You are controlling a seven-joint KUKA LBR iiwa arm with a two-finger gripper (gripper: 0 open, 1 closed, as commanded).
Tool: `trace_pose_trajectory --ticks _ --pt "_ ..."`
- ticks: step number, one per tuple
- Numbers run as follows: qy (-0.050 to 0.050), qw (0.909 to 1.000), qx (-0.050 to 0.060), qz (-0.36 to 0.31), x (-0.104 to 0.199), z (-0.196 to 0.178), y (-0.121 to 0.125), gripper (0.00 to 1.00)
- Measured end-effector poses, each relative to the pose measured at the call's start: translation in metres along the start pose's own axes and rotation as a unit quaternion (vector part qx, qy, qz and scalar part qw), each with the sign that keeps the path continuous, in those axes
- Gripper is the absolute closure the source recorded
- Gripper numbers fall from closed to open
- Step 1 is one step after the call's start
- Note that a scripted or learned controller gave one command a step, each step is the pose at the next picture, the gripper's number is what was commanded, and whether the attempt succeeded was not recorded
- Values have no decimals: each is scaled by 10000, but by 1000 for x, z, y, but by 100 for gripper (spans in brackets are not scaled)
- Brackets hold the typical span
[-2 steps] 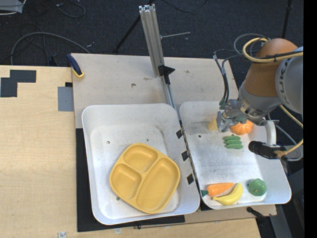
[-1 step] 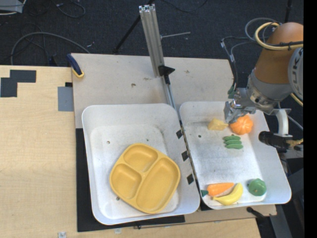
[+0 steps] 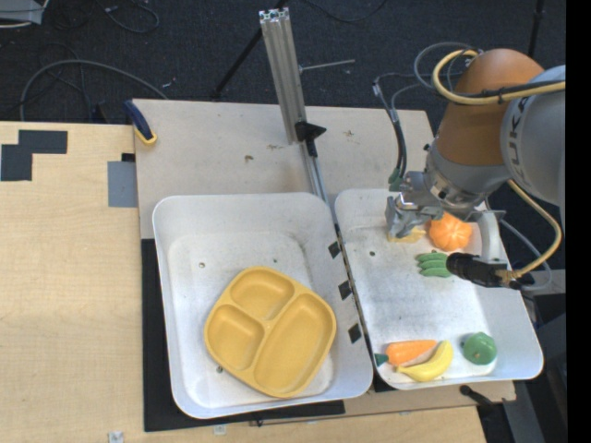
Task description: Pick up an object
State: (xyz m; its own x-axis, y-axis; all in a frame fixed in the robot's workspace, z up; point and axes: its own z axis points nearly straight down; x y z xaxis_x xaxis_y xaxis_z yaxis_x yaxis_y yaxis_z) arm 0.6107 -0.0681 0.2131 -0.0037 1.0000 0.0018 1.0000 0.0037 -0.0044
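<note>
Starting at the far left: a pale wooden table top [image 3: 65, 275] with dark square cut-outs along its upper edge, and no readable writing anywhere on it. Next, the grey bench board [image 3: 222, 150], scuffed, with a small blue-and-yellow tool [image 3: 140, 123] lying at its upper left corner. Behind everything, dark carpet with cables looping across it.

On to the left bin [image 3: 175, 238], white and shallow, and in it a yellow divided tray [image 3: 270, 330], three compartments, lying flat toward the bin's lower right. An aluminium post [image 3: 284, 72] rises from the bench just above the gap between the bins.

Now the right bin [image 3: 388, 284]. Along its near edge sit an orange carrot [image 3: 409, 351], touching a yellow banana [image 3: 431, 365], with a green round fruit [image 3: 478, 347] just beside them. Up at the far end, an orange fruit [image 3: 450, 233] and a green leafy piece [image 3: 431, 264] lie close together.

The gripper [image 3: 404, 224] hangs low over that far end, just left of the orange fruit; whether its grip is wide or closed, I cannot tell. The grey arm [image 3: 536, 146] with its orange band comes in from the right, partial lettering on its side unreadable.
</note>
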Motion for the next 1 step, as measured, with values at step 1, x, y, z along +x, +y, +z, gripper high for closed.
trace_pose_trajectory --ticks 1 --pt "2 10000 1 -3 44 0 -8 100"
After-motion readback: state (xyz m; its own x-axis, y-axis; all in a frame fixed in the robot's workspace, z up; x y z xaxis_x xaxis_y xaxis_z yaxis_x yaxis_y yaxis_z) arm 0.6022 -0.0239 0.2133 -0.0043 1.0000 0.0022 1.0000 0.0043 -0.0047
